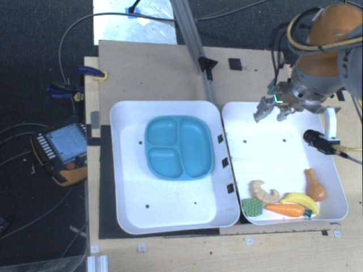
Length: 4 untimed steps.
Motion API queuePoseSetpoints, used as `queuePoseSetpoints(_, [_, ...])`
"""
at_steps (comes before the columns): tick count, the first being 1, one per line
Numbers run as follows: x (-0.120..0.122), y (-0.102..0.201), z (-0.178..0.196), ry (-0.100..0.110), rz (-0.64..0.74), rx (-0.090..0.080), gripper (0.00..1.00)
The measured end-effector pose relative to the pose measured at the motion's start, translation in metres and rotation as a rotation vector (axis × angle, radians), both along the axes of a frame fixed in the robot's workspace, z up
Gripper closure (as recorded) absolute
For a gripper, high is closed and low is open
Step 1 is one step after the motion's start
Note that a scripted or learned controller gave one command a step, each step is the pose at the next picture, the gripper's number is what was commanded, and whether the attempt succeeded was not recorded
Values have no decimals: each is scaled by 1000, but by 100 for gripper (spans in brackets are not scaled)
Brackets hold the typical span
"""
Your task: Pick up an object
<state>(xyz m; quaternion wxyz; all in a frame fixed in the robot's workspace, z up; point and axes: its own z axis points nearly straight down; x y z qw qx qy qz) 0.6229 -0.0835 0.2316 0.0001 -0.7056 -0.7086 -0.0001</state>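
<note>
The grey arm with its orange band (332, 24) reaches in from the right and bends down over the far edge of the right bin (272, 169), its wrist angled toward the left. The end effector (271, 113) hangs above the bin's far left corner with its two fingers spread apart, nothing between them, touching no object. The objects lie well apart from it, clustered in the near corner of the right bin: a tan shrimp-like piece (264, 192), a yellow banana (302, 200), an orange carrot (285, 209), a green leafy piece (253, 207) and a brown drumstick (315, 187). The left bin (130, 203) holds a blue divided plate (179, 147). Both bins sit on the desk (147, 67).
</note>
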Motion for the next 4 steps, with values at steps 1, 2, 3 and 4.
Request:
queuePoseSetpoints(1, [1, 0, 1, -2, 0, 0, 0])
queuePoseSetpoints(2, [1, -2, -41, 2, -3, -1, 0])
queuePoseSetpoints(3, [3, -8, -101, 3, -3, -1, 0])
queuePoseSetpoints(4, [5, -8, -147, -4, -4, -1, 0])
